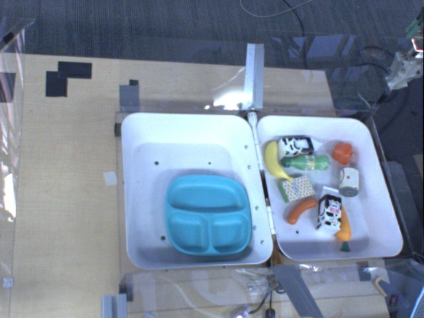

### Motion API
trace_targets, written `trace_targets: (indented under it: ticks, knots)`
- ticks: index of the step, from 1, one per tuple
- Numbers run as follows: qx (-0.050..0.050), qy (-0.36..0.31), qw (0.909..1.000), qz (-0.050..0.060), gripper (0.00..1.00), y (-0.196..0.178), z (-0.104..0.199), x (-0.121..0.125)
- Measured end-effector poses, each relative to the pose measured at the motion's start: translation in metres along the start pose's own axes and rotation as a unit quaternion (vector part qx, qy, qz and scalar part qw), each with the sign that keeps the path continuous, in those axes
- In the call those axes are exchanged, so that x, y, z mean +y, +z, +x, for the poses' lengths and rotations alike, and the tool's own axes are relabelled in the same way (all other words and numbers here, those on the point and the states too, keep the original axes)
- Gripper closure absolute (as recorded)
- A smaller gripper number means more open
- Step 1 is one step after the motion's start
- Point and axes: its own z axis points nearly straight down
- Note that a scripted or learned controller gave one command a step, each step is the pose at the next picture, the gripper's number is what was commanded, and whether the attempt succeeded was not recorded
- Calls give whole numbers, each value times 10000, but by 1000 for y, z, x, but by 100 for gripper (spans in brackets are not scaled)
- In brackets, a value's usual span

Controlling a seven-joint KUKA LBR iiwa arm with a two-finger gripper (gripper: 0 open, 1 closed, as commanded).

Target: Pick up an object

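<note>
Pale grey, the claw (404, 68) hangs off beyond the bins, touching nothing, and too blurred to tell whether it is apart or together. Below and left of it, nearest, sits the right bin (381, 177) with nine pickable things: one banana (273, 161), one green bottle (307, 163), two black-and-white cartons (295, 144) (the second (329, 212) lower down), one red-orange lump (342, 153), one pale can (349, 181), one chequered packet (298, 189), one orange sausage shape (301, 209), one carrot (343, 227). Farther left, the left bin (142, 177) holds one blue divided tray (209, 214).
</note>
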Motion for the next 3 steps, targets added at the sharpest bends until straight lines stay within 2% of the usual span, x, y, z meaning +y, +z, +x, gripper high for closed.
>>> trace_targets:
  ticks: [1,3]
  knots:
    - [3,556,9985,27,100,83,3,15]
    - [-22,477,9988,-42,100,57,6,19]
